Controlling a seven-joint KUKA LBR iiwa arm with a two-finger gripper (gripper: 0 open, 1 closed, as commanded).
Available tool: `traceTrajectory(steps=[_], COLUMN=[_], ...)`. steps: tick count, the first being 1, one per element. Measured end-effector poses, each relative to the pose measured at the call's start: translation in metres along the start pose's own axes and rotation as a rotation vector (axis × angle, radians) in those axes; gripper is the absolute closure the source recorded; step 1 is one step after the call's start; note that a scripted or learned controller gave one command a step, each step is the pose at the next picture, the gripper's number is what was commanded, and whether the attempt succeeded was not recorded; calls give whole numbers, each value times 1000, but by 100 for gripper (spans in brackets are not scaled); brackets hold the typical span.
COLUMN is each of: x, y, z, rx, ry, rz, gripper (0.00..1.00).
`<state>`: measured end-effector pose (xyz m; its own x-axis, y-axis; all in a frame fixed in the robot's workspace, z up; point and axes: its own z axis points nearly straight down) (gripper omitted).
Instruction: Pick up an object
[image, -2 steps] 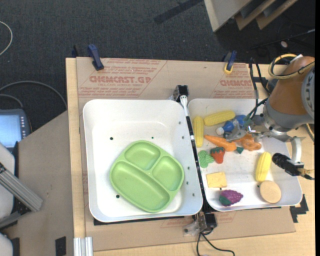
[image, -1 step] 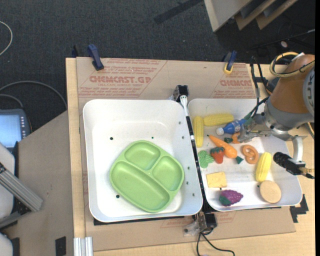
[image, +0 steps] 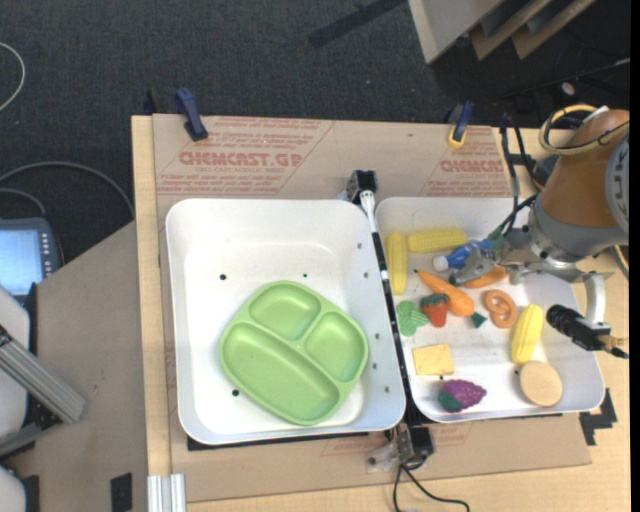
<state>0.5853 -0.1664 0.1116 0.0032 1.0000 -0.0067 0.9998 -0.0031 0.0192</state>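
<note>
My gripper (image: 470, 263) is low over the back of the right bin (image: 590, 395), and the grey arm with its orange band (image: 590, 165) comes in from the right. It hangs just above an orange carrot (image: 447, 291) and beside a yellow corn cob (image: 436, 240). Other toy foods lie around it: a second corn cob (image: 397, 262) along the left wall, an orange pretzel (image: 500, 306), a red strawberry (image: 436, 312) and a green leafy piece (image: 410, 319). I see nothing lifted off the bin floor.
Further forward in the right bin lie a third corn cob (image: 527, 333), a cheese slice (image: 432, 359), purple grapes (image: 462, 394) and a round tan cookie (image: 541, 383). The left bin (image: 200, 240) holds a green divided plate (image: 293, 350). A black fitting (image: 575, 326) overhangs the right rim.
</note>
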Motion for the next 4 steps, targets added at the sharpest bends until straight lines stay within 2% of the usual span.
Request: traceTrajectory(steps=[1, 2, 3, 4], x=[-5, -5, 41, 39], y=[17, 19, -12, -11], z=[24, 11, -20, -18], rx=[11, 4, 21, 21], ry=[5, 4, 10, 8], rz=[-4, -4, -7, -3], gripper=[0, 100, 100, 0])
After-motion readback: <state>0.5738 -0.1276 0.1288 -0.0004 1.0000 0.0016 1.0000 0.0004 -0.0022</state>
